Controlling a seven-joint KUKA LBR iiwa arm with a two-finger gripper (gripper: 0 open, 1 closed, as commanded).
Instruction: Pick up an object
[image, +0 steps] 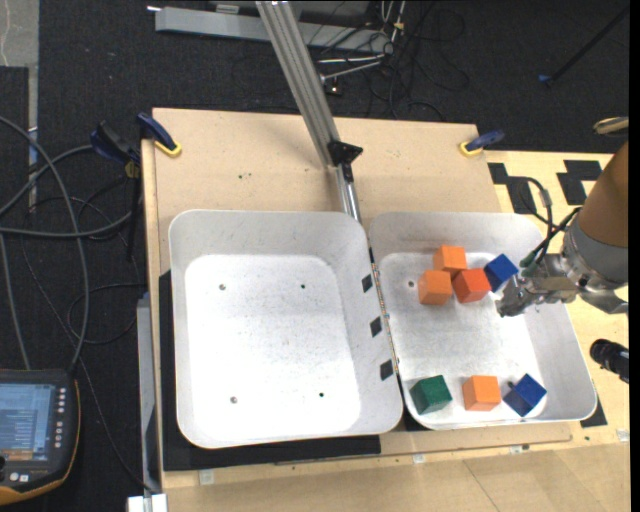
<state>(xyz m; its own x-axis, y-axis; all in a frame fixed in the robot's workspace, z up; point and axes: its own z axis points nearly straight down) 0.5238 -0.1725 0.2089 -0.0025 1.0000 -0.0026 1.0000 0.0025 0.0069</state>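
Note:
The right bin (560, 340) holds several blocks. Near its back sit three orange blocks (450, 257), (434, 288), (470, 285) in a cluster, with a blue block (500, 269) just to their right. Along the front edge lie a green block (432, 393), an orange block (481, 392) and a blue block (524, 394). My gripper (512, 303) hangs over the right bin's right side, just right of and below the back blue block. Nothing shows between its tips.
The left bin (190, 300) lies beside the right one on the wooden bench. A metal strut (310, 90) runs diagonally from the back down to the seam between the bins. Clamps (160, 135) sit at the bench's back corners. Cables and a pendant lie left of the bench.

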